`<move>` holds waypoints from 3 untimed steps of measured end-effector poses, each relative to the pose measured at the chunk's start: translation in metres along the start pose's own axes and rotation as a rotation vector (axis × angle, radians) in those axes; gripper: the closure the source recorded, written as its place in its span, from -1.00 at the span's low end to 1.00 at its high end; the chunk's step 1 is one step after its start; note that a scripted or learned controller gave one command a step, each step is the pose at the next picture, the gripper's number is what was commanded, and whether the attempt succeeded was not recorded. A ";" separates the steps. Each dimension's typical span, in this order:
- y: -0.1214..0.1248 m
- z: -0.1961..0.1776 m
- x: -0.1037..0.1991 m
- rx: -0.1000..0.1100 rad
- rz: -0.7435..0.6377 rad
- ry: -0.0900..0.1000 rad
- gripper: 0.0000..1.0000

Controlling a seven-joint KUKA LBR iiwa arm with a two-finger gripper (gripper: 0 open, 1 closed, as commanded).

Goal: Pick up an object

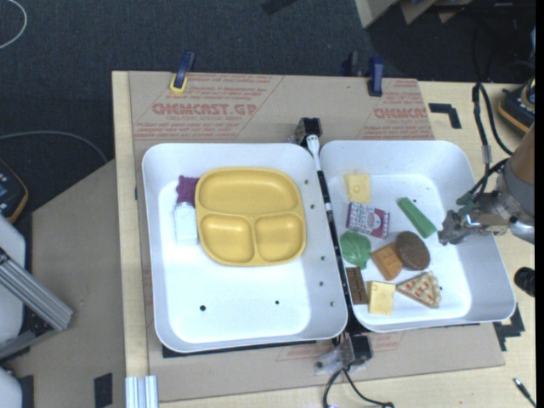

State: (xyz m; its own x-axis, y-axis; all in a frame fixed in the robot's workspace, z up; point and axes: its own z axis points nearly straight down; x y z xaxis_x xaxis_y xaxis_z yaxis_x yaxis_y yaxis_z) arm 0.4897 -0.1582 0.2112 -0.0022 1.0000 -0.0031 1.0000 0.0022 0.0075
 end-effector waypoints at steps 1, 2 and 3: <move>0.001 -0.015 0.000 0.002 0.001 0.001 1.00; 0.024 -0.005 0.048 0.004 -0.003 0.002 1.00; 0.042 0.001 0.104 0.004 -0.005 0.004 1.00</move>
State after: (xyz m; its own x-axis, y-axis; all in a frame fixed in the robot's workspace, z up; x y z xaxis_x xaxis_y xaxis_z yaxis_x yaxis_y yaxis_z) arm 0.5318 -0.0538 0.2106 -0.0071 1.0000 0.0006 1.0000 0.0071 0.0035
